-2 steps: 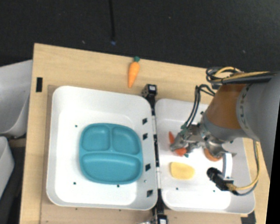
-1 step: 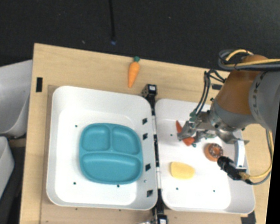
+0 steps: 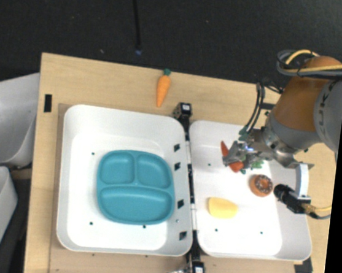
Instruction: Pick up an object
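While the end effector (image 3: 240,155) sits low in the right bin (image 3: 269,241), close over a small red-orange object (image 3: 230,158) near that bin's upper left area, the step in hand looks like closing in on a grasp. Whether it is spread or pressed together I cannot tell, since the wrist hides its tips, and I cannot confirm that the red piece is between them. To do this well, I judge the tool should settle squarely over the red piece, straddle its narrow width and close before any lift (a glancing touch would likely just push so small a thing along the smooth floor). Just beside it, to the lower right, lies a round brown item (image 3: 261,185), which the descent should not nudge; a yellow wedge (image 3: 222,208) rests further down, well apart. The left bin (image 3: 69,213) holds a teal divided plate (image 3: 135,186), and a toy carrot (image 3: 163,88) lies on the counter (image 3: 103,81) beyond the bins.
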`<act>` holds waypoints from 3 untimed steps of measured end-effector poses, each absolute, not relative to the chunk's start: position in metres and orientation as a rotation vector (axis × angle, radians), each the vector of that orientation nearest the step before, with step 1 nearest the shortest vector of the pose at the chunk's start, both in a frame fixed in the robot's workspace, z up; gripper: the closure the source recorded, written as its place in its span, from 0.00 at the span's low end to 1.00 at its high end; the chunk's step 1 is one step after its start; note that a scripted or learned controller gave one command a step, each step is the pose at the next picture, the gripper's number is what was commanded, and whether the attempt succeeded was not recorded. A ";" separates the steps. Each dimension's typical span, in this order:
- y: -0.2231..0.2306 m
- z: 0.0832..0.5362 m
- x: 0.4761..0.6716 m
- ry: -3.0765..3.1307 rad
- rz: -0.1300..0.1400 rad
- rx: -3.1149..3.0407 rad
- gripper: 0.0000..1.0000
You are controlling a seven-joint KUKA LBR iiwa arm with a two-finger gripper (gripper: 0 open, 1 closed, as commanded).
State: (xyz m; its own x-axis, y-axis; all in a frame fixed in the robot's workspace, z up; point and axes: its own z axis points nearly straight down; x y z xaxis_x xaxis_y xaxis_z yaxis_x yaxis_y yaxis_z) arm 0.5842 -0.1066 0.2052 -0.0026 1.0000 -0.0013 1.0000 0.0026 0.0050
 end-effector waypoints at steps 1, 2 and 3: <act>-0.050 0.207 0.574 2.229 0.000 2.215 1.00; -0.003 0.218 0.566 2.230 0.002 2.215 1.00; 0.041 0.223 0.561 2.228 0.004 2.213 1.00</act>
